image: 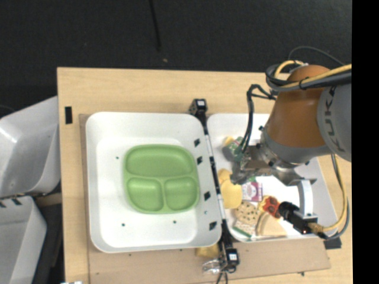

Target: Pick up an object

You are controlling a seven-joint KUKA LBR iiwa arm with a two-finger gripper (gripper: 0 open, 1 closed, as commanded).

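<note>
Two white bins sit side by side on the counter [71,93]. The left bin [103,218] holds one green divided plate [161,177], with bare floor all round it. The right bin [323,188] is crowded: yellow pieces [230,189], a cracker [245,216], all bunched against the divider. The claw [244,169] hangs over them; its grip I cannot tell.

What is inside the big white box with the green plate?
The left bin holds a green plate with three hollows, lying flat near the middle. Nothing else shows on the white floor around it. What lies under the plate is hidden.
</note>
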